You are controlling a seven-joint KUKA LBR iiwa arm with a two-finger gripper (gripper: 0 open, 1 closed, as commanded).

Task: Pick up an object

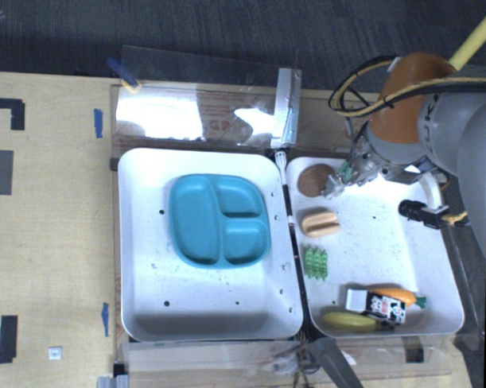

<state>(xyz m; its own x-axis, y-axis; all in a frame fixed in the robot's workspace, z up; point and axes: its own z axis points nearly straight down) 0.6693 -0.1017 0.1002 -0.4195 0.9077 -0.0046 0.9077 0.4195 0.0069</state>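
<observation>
Fingers of the gripper [339, 185] sit beside the brown disc [312, 180] in the right bin [432, 259] (grip state indiscernible); closing off-centre could nudge it against the wall.

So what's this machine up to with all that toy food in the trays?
A grey robot arm reaches in from the right to pick something up. Its gripper is low over the far corner of the right bin, right beside a round brown piece, with a hot dog bun just in front. Nothing appears lifted yet. Closer to the front lie a green piece, a banana, a carrot and a small printed box. The left bin holds a blue divided plate.
</observation>
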